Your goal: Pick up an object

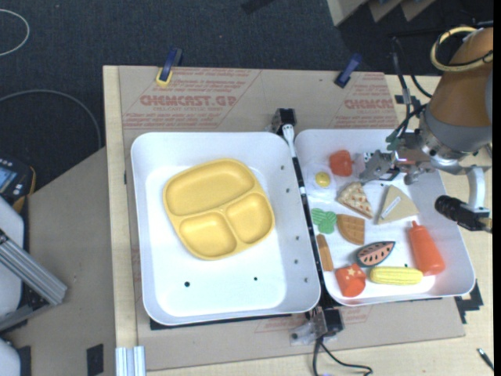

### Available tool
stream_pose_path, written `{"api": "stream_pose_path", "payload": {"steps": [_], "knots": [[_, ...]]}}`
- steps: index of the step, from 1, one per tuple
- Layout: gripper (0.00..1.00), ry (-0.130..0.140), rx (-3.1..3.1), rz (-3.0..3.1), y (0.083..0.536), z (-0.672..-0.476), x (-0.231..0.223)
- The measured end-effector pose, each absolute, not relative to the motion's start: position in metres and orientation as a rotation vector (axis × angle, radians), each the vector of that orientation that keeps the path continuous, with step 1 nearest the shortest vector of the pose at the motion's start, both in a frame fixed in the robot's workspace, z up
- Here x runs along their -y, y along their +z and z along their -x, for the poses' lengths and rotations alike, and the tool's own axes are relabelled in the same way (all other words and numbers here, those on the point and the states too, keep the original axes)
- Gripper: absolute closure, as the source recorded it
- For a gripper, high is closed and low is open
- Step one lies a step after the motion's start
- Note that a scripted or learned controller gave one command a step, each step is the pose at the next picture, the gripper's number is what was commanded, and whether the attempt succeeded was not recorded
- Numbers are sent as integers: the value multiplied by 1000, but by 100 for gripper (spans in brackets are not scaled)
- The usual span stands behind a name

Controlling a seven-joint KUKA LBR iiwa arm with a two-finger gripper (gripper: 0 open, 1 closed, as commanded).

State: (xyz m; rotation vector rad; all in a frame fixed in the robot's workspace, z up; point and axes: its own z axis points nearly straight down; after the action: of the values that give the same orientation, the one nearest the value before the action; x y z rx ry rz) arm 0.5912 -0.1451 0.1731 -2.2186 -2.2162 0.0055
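Observation:
The right bin (462, 276) holds several toy foods. A red pepper (340, 163), a small yellow ball (322, 180) and a pizza slice (356, 200) lie at its far left. A pale sandwich wedge (398, 207) is in the middle. Nearer the front lie green lettuce (324, 220), a brown bread piece (351, 229), a watermelon slice (376, 251), a tomato (350, 280), a corn cob (395, 275) and an orange-red bottle (425, 247). My gripper (381, 168) hangs over the bin's far part, just right of the pepper and above the pizza slice and wedge. I see nothing held in it.
The left bin (156, 288) bears a yellow divided plate (218, 207). A thin brown stick (324, 252) lies along the right bin's left wall. The arm (462, 100) comes in from the far right. A black handle-like part (462, 210) juts over the bin's right rim.

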Motion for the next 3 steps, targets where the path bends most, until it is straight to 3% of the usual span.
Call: {"api": "stream_pose_path", "payload": {"steps": [1, 2, 3], "knots": [[0, 4, 2216, 2218, 110, -588, 145], [0, -7, 2223, 2221, 89, -591, 144], [100, -15, 2226, 2223, 102, -593, 143]]}}
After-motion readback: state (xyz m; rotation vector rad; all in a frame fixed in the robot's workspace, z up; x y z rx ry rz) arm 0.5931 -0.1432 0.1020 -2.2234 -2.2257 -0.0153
